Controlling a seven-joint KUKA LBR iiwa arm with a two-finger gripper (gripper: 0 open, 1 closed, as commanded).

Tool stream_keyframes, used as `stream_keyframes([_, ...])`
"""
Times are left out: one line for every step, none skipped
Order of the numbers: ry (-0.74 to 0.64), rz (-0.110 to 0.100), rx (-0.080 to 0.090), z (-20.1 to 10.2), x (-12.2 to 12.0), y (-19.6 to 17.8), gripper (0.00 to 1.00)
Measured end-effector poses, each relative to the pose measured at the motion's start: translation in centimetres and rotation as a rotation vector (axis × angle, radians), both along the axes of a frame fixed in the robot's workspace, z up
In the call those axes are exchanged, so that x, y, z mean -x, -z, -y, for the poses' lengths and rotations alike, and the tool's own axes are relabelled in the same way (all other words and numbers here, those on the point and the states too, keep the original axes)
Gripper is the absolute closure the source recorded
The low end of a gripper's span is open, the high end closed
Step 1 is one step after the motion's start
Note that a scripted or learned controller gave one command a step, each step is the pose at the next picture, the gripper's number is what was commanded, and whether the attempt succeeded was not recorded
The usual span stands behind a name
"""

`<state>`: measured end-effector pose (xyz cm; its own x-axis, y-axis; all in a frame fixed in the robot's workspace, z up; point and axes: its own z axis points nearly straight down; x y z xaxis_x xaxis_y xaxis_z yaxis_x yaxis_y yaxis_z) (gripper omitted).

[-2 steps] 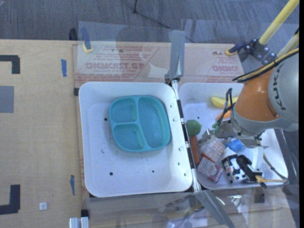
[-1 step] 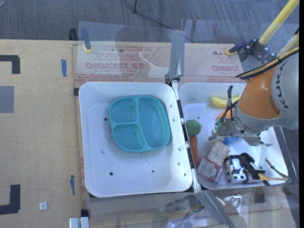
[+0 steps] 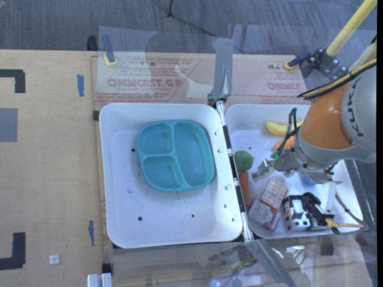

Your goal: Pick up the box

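The box [image 3: 267, 205], small with a pink and white pattern, lies in the right bin [image 3: 254, 121] near its front edge, tilted a little. My gripper [image 3: 263, 171] hangs over the right bin, just above and slightly left of the box's far end. I see nothing held in it. The grey arm with its orange band [image 3: 323, 127] reaches in from the right and hides part of the bin's right half.
A carrot [image 3: 245, 187] with a green top [image 3: 242, 158] lies along the right bin's left wall, close to the box. A banana [image 3: 276, 127] lies at the back. The left bin [image 3: 119, 220] holds a teal divided plate [image 3: 176, 155].
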<state>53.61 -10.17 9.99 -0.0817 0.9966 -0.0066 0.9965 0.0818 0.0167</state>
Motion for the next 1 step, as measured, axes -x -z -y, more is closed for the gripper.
stream_keyframes([0.14, 0.007, -0.004, 2.57, 4.36, 1.01, 0.0])
